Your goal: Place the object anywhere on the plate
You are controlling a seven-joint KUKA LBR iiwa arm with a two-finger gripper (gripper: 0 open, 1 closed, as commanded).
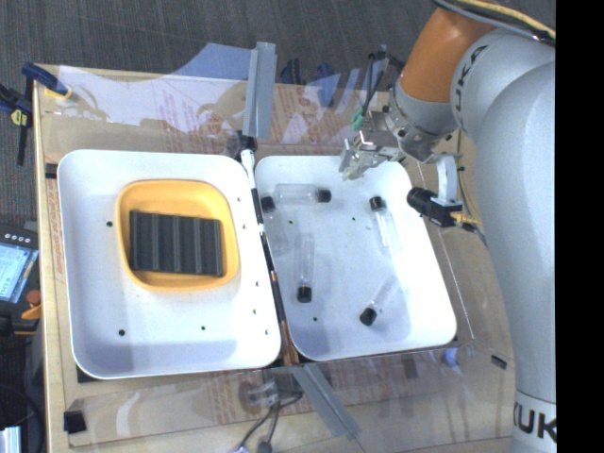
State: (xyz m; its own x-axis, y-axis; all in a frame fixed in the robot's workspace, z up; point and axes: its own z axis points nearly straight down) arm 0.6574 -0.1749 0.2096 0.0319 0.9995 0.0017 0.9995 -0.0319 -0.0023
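Note:
A yellow plate (176,196) lies in the left bin (85,281), and a dark grey ribbed block (177,243) rests on it. Several clear tubes with black caps are scattered in the right bin (425,319): one near the back (300,194), one at the right (384,225), one in the middle (304,264) and one at the front (379,302). My gripper (360,161) hangs over the back rim of the right bin, apart from the tubes and holding nothing that I can see.
The grey arm with its orange band (439,50) fills the right side, above the right bin's far corner. A dark divider (264,253) runs between the bins. A metal bar (257,92) stands behind them. Papers cover the bench at the back.

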